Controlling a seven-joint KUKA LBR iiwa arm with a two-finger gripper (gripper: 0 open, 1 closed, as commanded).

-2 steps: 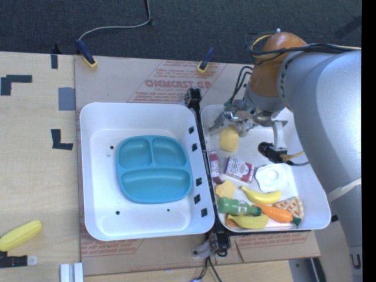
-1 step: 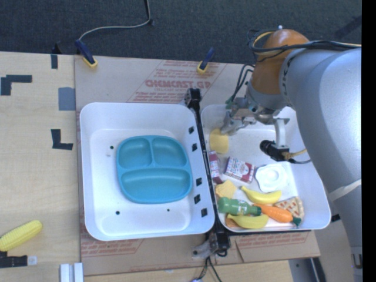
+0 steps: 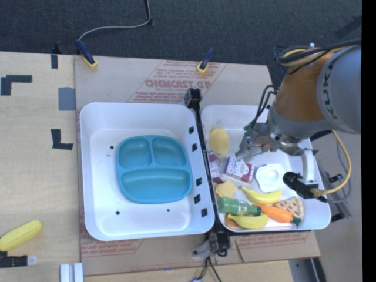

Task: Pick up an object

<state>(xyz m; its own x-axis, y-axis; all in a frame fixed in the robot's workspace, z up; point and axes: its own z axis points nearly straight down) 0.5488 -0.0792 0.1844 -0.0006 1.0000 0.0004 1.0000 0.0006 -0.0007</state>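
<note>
The right bin (image 3: 232,115) holds a pile of toy food. A yellow lemon-like piece (image 3: 218,140) lies near its left wall, and a red and white packet (image 3: 238,169) sits just below and right of it. A white fried egg (image 3: 269,177), two bananas (image 3: 261,195), a carrot (image 3: 275,214), a green bottle (image 3: 236,206) and a waffle piece (image 3: 291,205) crowd the near end. My gripper (image 3: 249,147) hangs over the bin's middle, just above the red packet, its fingers slightly apart with nothing between them.
The left bin (image 3: 94,157) holds a blue divided plate (image 3: 154,168). A toy corn cob (image 3: 20,234) lies on the bench at the near left. Black clips run along the wall between the bins. The arm's grey and orange body (image 3: 311,93) covers the right bin's far right corner.
</note>
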